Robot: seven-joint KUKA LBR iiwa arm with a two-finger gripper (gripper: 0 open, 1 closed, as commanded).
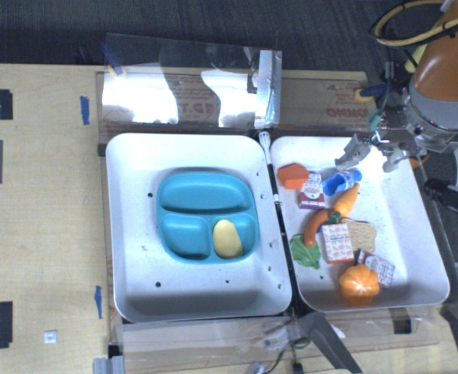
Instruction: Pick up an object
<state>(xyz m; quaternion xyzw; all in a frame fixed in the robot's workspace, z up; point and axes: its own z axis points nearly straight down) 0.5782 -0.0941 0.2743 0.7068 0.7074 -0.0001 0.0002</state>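
**Open pincer over a crowded bin: a clean single pick is far from certain**

The gripper (pixel 374 150) hangs over the back part of the right bin (pixel 425 232), its two fingers spread apart with nothing between them. The main risk, judged from the layout, is the clutter: the toys lie packed together, several touching, so a descent could clip two at once, push one aside, or close on a rounded surface that slips out. The blue cup (pixel 340 182) lies tipped on its side just below and slightly left of the pincer, touching the carrot (pixel 347 199); closing there could squeeze either away. The bin's back wall is also near the fingers, so a drifting descent might catch the rim.

Further from the pincer, down and to its left, sit the orange block (pixel 291 174) and a small carton (pixel 312 192); beyond the carrot lie a sausage (pixel 317 224), a second carton (pixel 337 244), a slice of bread (pixel 362 233), green leaves (pixel 305 252) and a small pumpkin (pixel 359 282). Well off to the pincer's left, in the left bin (pixel 128 232), a yellow egg-shaped toy (pixel 227 238) rests in a compartment of the blue tray (pixel 202 197)
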